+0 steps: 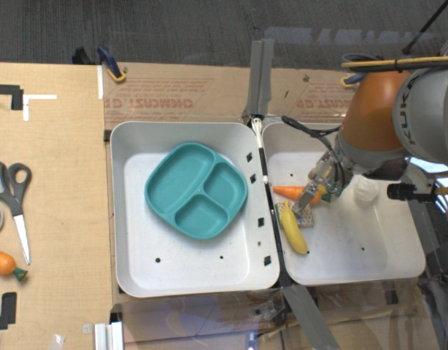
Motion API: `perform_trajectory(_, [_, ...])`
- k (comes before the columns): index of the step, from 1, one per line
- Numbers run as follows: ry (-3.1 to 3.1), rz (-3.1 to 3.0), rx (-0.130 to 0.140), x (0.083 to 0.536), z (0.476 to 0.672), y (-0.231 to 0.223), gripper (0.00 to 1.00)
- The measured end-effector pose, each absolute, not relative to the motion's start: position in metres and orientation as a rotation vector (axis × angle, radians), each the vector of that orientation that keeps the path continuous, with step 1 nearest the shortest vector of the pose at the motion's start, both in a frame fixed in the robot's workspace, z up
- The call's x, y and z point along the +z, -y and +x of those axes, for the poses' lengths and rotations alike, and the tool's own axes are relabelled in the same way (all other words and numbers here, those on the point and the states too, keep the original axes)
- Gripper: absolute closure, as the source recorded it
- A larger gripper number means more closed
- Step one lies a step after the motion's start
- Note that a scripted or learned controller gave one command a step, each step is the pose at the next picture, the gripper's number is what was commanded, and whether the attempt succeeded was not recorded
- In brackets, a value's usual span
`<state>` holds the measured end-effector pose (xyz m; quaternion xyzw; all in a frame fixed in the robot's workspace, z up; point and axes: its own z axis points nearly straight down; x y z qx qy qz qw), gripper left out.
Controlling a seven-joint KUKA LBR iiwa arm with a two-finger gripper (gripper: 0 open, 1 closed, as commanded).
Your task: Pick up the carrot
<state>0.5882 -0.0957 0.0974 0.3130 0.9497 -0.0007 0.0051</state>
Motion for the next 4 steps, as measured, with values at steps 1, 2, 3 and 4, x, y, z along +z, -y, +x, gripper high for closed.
perform_trajectory(1, [-2.971,0.973,0.001,0.108,0.59,0.094,1.0])
perform_trajectory(2, [-2.971,1.015,0.0,0.208,0.588,0.035,1.0])
perform_trajectory(3, [-2.948,1.083,-0.001,0.244,0.56,-0.043,1.0])
perform_trajectory(4, [-3.105,0.473,-0.001,0.235,0.518,0.012,1.0])
